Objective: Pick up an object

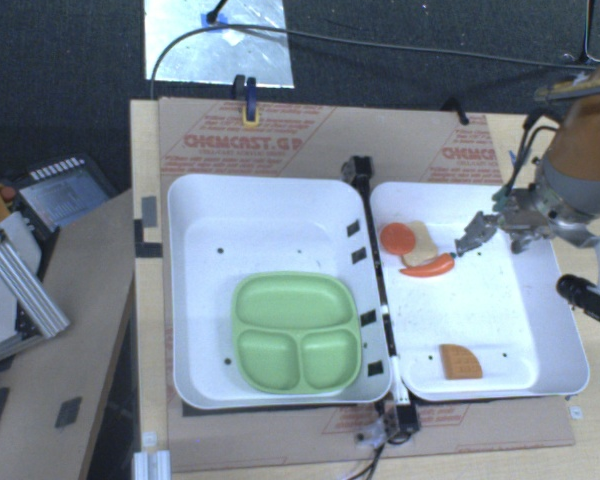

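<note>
- Tan and wedge-shaped, a bread-like piece is seen nearest the camera, at about 6 o'clock within the right bin, well apart from everything else.
- Pale green, a divided plate is seen lying flat in the left bin, toward that bin's 5 o'clock.
- An orange-red chilli-like piece is found at about 10 o'clock in the right bin, touching a beige slice on which a round red-orange piece rests.
- At 3 o'clock of this cluster the gripper is seen, its tip just beside the chilli-like piece's right end; whether its fingers are open or closed cannot be told, and nothing is seen held.
- The task is judged to be at the approach stage: no object is lifted, every item lies on a bin floor, and grasping and raising are left to be done.
- Farthest, at 12 o'clock, printed cardboard on the surface and a silvery sheet are seen.
</note>
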Controlling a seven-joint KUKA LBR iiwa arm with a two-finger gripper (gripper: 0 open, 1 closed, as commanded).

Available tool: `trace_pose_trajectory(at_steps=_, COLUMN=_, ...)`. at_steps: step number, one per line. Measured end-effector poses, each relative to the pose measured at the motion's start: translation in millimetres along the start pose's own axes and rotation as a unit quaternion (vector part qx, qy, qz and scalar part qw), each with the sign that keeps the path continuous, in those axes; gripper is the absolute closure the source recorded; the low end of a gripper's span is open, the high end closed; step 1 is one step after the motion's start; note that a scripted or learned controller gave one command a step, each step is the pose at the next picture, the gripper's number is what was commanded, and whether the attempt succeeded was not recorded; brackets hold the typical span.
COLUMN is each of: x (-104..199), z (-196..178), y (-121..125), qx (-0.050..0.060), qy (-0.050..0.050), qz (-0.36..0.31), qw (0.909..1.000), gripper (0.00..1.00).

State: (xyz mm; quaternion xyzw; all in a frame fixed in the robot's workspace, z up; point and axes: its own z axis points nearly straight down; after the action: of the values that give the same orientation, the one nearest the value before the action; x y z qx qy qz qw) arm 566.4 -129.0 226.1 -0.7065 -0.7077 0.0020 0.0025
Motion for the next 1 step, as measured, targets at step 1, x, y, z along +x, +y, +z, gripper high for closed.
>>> trace_pose_trajectory(at_steps=1, x=0.0, z=-3.7, y=1.9, qx=-0.004, qy=-0.001, qz=-0.001, qw=1.0000, gripper=0.00)
